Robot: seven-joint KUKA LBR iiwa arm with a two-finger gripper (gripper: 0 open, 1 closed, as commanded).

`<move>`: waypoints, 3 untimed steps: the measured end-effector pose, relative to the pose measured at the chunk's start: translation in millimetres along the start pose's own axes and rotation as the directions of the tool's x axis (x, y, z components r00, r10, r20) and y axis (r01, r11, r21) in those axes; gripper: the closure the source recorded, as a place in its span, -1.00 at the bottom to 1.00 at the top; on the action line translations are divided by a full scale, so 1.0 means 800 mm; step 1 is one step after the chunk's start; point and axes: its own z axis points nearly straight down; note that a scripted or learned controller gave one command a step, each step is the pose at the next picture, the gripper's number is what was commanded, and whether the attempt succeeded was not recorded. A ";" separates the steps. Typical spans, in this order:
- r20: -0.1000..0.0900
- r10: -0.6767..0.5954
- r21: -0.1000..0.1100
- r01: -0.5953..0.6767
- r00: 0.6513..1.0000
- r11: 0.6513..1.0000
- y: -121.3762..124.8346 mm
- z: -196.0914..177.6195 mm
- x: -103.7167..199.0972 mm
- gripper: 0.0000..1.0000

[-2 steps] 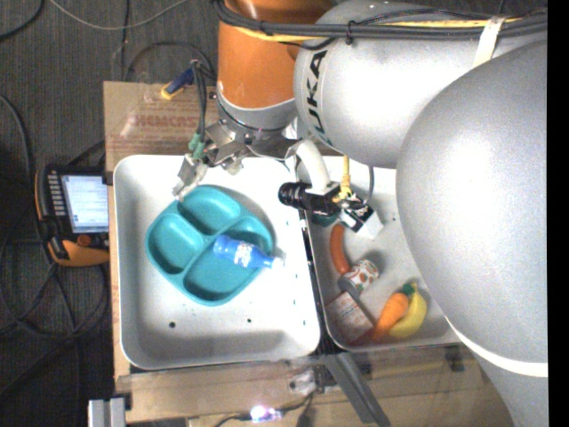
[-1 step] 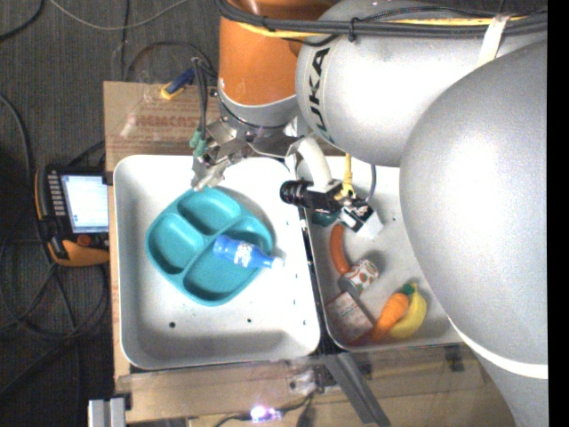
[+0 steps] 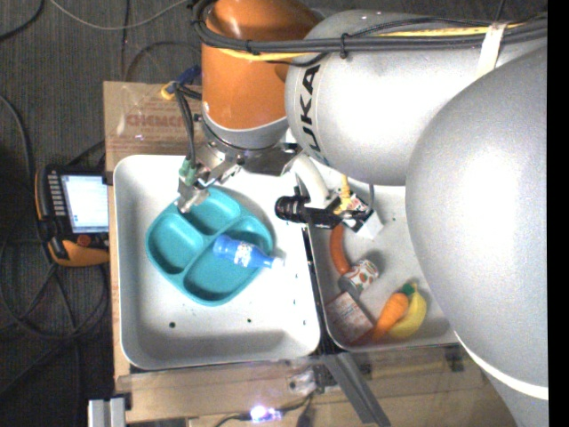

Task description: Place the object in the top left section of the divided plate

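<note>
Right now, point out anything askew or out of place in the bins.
The blue bottle lies on its side across the divided plate, straddling a divider with its white cap poking over the plate's right rim, not sitting in one section. The tool hovers at the plate's top edge.

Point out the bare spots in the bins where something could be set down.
Bare floor of the left bin lies below the blue divided plate, with a strip along its left wall. The plate's left section looks bare; a blue bottle lies across its right side. The right bin is crowded: carrot, banana, packets, arm overhead.
</note>
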 end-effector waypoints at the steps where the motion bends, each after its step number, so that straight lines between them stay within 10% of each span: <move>1: -0.002 0.040 0.000 -0.040 0.999 0.999 -0.074 -0.015 0.051 1.00; 2: -0.002 -0.213 0.000 0.213 0.977 0.977 -0.098 0.045 0.082 1.00; 3: 0.000 -0.060 -0.001 0.060 0.998 0.998 -0.079 -0.036 0.078 1.00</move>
